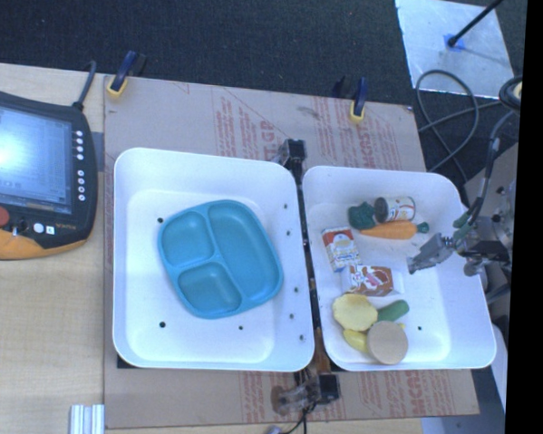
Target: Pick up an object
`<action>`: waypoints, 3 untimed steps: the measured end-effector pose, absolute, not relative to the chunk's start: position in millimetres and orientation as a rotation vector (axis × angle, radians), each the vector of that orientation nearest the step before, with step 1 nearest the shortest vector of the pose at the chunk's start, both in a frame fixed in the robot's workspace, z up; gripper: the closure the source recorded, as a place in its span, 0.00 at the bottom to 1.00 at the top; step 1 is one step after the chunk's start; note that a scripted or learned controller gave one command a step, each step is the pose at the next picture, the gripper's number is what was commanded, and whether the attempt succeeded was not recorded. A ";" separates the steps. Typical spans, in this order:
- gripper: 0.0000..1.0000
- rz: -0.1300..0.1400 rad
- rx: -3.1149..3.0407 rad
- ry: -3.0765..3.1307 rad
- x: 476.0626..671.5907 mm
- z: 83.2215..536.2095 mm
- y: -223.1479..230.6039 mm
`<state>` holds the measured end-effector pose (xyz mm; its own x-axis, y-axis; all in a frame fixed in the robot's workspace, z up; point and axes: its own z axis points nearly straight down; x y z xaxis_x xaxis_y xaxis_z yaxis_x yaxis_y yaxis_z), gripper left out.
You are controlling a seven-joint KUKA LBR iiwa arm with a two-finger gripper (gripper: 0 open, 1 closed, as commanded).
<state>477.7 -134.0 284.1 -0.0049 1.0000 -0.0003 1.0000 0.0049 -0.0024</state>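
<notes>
The gripper (425, 259) hovers inside the right bin (464, 344), near its right wall, and whether it is open or closed I cannot tell; nothing is visibly held. To pick well, it should descend squarely over 1 isolated item, such as the carrot (391, 230) just left of it. The arm reaches in low across that bin's right edge.

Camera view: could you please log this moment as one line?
pincer: over right bin, holding nothing | carrot: lying in bin, left of pincer | blue plate: left bin
</notes>
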 end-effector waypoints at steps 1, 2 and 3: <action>0.00 0.007 -2.214 -2.226 555.0 210.8 -126.2; 0.00 0.005 -2.215 -2.227 614.3 101.5 -126.2; 0.00 0.006 -2.215 -2.223 654.1 91.6 -106.9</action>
<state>654.1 -106.9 91.6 -0.0038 1.0000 -0.0002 1.0000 0.0038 -0.0054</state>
